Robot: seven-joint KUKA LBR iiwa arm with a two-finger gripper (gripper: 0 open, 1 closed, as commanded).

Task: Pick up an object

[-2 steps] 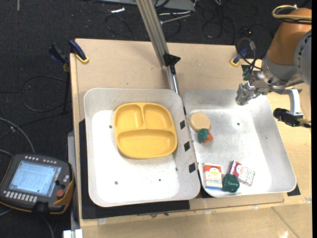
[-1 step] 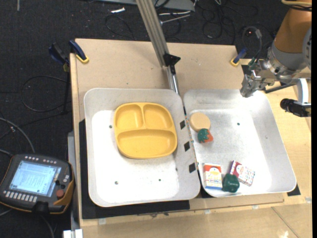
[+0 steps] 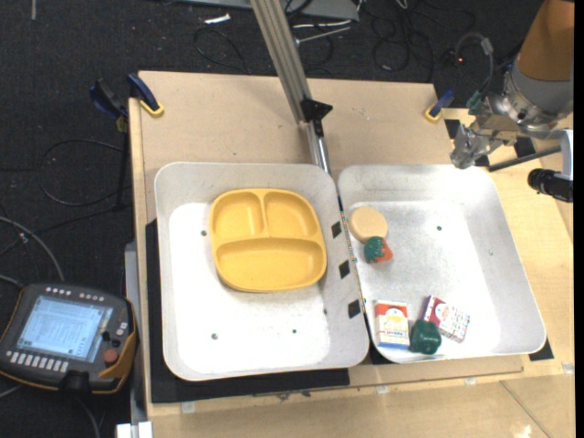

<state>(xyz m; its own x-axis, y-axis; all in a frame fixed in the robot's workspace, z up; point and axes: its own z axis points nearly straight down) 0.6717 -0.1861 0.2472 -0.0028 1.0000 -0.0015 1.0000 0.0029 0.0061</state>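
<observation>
Gripper (image 3: 464, 151) hangs over the far edge of the right bin (image 3: 474, 245), near its far right corner; whether its jaws stand wide or narrow I cannot tell; nothing seen between them. Candidates lie in that bin: tan round block (image 3: 368, 223) at the left edge, a small green-and-red toy (image 3: 377, 251) touching it; two small printed cartons (image 3: 392, 324) (image 3: 447, 318) by the near edge, a dark green lump (image 3: 424, 337) between them. Cartons judged light, stiff, flat-sided; best taken across the narrow faces; likely thin card, may crush. Round block probably smooth, apt to slip. Left bin (image 3: 182, 272) carries a yellow divided tray (image 3: 267, 239); glossy plastic, three compartments.
</observation>
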